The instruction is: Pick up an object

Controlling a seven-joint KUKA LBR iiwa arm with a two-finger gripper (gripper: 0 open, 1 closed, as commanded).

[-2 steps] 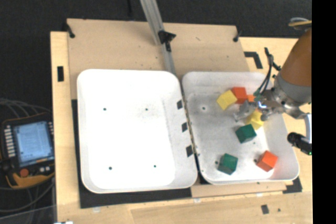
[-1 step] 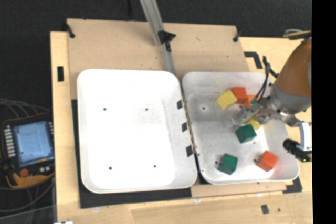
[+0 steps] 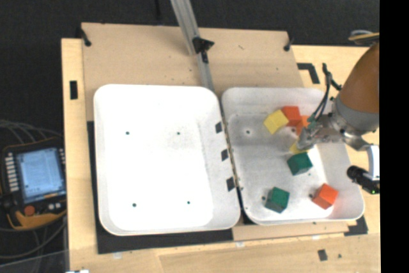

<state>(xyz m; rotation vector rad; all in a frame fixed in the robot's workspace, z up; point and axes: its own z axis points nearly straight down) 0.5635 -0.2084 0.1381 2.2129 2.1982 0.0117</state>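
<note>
Camera view looks down at a slant on a light wooden tabletop [image 3: 160, 54] that carries two shallow white bins side by side. In the left bin [image 3: 160, 156], at the centre left of the frame, a few small dark specks mark the floor. The right bin [image 3: 255, 118], at the centre right, holds the blocks. A yellow block [image 3: 275, 121] lies in its upper middle, tilted, with an orange block [image 3: 291, 114] touching its right side. A green block [image 3: 300, 163] sits lower, near the bin's middle, and a small yellow piece [image 3: 295, 148] shows just above it. A second green block [image 3: 277, 199] rests near the bin's lower edge, and a second orange block [image 3: 324, 195] lies to its right, toward the lower right corner.

From the right edge of the frame the grey arm with its orange band [image 3: 362, 83] reaches in over the right bin. The gripper [image 3: 309, 137] hangs just right of the first orange block and just above the small yellow piece and the upper green block. Whether its grasping parts are spread, closed or around a block cannot be told at this angle.

A grey metal pole [image 3: 182, 6] rises slantwise from the back of the tabletop to the top of the frame. A handheld control pendant [image 3: 35, 179] with a lit screen lies on the dark floor at the left edge.
</note>
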